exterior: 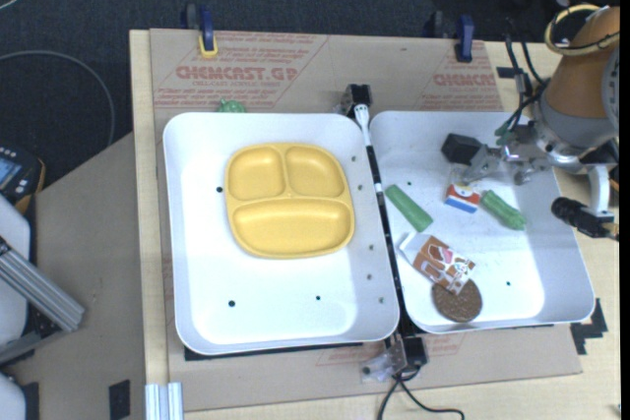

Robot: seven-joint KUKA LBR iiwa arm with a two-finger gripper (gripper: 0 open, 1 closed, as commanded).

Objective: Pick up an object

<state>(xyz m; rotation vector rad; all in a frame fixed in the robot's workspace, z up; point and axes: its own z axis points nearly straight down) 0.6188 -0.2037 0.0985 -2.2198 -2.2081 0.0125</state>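
Two white bins sat side by side on the cardboard-topped bench, the left bin (197,241) bearing a yellow divided plate (289,199). We saw the gripper (495,164) low in the right bin (551,295), near a small red, white and blue packet (463,201) and a green piece (503,210). We could not tell its state; nothing looked lifted, so we judged the pick not yet done.

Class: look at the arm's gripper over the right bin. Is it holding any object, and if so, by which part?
It cannot be told. The gripper sits low over the right bin near the black block.
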